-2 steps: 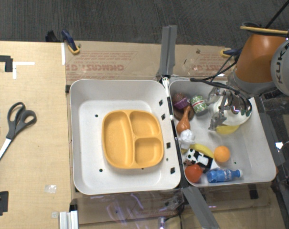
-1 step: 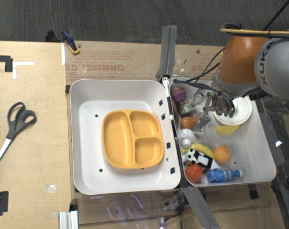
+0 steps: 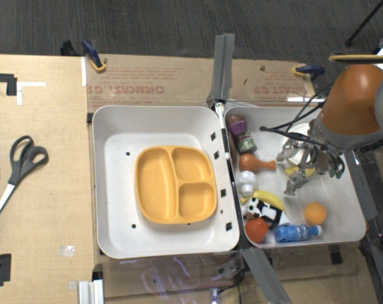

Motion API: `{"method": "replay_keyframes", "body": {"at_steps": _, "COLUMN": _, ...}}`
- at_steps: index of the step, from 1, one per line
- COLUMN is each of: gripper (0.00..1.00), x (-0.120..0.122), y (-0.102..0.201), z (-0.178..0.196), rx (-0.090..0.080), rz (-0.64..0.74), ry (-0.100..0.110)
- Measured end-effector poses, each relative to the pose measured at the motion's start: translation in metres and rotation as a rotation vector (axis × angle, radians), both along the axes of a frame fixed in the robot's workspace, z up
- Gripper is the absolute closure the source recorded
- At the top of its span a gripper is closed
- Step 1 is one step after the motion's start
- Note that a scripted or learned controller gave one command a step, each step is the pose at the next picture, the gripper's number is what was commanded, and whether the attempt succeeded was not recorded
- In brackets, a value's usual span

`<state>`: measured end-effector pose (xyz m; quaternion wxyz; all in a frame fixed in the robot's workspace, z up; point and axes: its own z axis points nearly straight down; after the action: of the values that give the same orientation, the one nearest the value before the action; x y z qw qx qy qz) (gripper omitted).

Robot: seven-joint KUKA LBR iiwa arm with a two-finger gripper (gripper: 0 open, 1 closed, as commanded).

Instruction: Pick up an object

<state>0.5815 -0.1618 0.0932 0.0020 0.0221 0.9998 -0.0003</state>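
Jaws of our gripper (image 3: 297, 170) hang spread and pinch nothing, low in the right bin (image 3: 356, 227). Nothing is picked yet: we judge the grasp and lift remain. Nearest candidates are the orange ball (image 3: 315, 213) and blue bottle (image 3: 297, 232).

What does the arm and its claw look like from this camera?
The arm ends in a rounded orange band above a grey wrist. Black cables loop out from the wrist toward the left. The claw below is bare silver metal, with thin shiny fingers and small linkages, and a bit of yellow shows behind it.
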Motion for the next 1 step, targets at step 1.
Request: {"method": "replay_keyframes", "body": {"at_steps": 1, "gripper": 0.00, "x": 0.0669, "y": 0.0538, "z": 0.0010, "rx": 0.000, "rz": -0.074, "ry": -0.003}}
